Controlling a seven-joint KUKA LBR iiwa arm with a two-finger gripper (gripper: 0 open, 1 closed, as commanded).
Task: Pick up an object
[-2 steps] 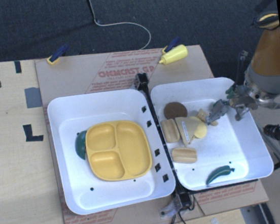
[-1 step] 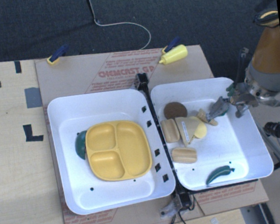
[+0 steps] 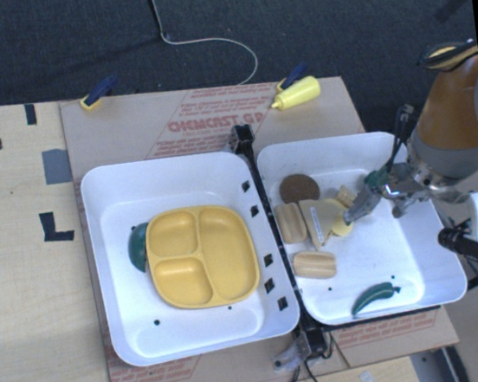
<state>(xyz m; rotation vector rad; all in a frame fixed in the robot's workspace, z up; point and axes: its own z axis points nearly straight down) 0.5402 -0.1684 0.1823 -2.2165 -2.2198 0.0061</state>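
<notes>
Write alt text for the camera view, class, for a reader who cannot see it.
A grey and orange robot arm reaches from the right over the right bin, its hand low beside wooden blocks, with a green pepper nearer the front. The left bin holds a yellow divided plate.

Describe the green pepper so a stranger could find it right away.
Look in the right bin, the one the arm reaches into. The pepper lies alone near that bin's front edge, apart from the cluster of tan and brown pieces by the divider. It is the only green, curved, glossy thing in that bin.
</notes>
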